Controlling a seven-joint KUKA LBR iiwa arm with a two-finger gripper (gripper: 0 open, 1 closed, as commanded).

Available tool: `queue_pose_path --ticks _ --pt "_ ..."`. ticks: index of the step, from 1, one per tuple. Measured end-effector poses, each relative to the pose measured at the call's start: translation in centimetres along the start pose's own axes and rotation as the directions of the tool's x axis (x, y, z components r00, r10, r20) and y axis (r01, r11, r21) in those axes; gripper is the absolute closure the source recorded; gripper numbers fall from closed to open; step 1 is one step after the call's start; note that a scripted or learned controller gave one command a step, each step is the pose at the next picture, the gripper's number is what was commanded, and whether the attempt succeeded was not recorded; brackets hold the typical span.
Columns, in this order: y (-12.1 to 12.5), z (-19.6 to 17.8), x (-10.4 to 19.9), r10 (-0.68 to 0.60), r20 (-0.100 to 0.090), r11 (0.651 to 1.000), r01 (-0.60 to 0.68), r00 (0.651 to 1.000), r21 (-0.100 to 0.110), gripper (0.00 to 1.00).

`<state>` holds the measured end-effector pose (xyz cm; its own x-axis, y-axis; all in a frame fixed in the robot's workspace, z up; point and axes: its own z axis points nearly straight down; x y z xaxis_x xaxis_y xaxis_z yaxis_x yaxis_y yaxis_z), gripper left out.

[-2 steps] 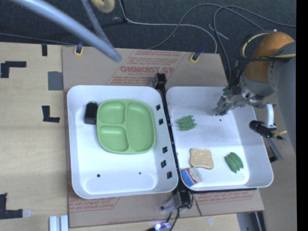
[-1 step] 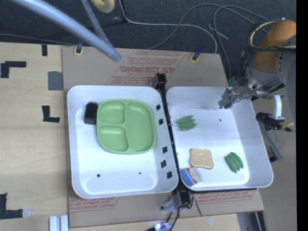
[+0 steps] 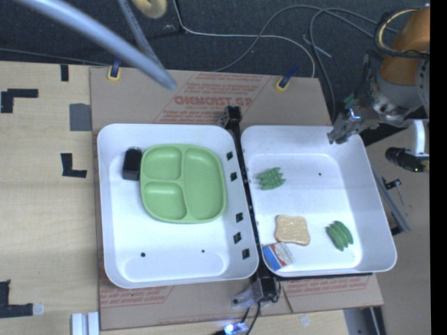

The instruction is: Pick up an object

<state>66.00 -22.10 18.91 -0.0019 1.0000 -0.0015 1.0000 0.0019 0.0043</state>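
The tool [image 3: 340, 132] hovers at the right bin's [image 3: 370, 180] upper right rim; its spread cannot be told. The bread slice [image 3: 292, 229], lower centre, looks light and soft, best pinched across its edges.

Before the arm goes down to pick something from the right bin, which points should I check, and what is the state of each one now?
1. Gripper above the right bin: ok, at its far right corner.
2. Gripper holding nothing: cannot tell.
3. Targets lying apart: ok for the green leafy piece and the green pod.
4. Bread slice free: not ok, it touches the small packet.
5. Green plate out of the way: ok, in the left bin.
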Motion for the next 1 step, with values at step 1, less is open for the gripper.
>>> queue_pose_path --ticks 1 --pt "0.16 -5.4 0.02 0.0 0.0 1.0 0.0 1.0 -0.001 1.0"
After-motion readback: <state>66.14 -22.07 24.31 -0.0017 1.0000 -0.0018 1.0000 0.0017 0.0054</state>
